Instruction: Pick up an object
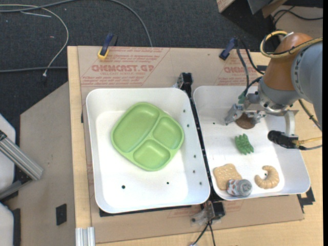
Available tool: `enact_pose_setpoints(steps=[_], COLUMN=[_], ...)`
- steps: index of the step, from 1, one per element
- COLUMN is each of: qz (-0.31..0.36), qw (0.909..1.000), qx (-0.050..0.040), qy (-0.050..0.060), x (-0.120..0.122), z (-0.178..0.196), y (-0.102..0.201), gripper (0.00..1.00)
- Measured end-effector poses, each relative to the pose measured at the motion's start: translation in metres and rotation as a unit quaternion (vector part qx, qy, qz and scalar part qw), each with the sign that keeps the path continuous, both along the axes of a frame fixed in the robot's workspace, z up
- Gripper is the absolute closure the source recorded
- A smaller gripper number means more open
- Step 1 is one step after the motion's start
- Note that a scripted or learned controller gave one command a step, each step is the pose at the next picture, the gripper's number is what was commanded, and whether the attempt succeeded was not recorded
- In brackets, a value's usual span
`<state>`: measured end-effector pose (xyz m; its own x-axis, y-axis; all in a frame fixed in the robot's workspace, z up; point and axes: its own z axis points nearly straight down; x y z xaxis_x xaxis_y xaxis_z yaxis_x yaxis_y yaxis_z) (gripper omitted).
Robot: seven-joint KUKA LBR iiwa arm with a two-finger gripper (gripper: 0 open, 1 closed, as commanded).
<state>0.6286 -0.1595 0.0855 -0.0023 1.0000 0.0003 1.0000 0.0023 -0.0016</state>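
Note:
My gripper [243, 116] hangs low over the far part of the right bin [218, 145], reaching in from the right. A small brown object [246, 121] lies directly under it, partly hidden, and I cannot tell whether it is gripped. Nearer the front lie a small green ridged toy [244, 143], a tan waffle-like biscuit [224, 175], a grey round object [240, 187] and a tan curled croissant-shaped piece [268, 177].
The left bin [102, 186] holds a light green divided plate [147, 136]. A black clamp [185, 80] sits at the far end of the wall between the bins. Brown cardboard [123, 65] lies beneath both bins.

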Motion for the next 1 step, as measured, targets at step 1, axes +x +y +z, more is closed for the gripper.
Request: enact_pose_setpoints(steps=[1], qz=[0.000], qw=[1.0000], qx=[-0.0017], qy=[-0.005], x=[0.0027], z=[0.0152], y=[-0.0012], gripper=[1.00])
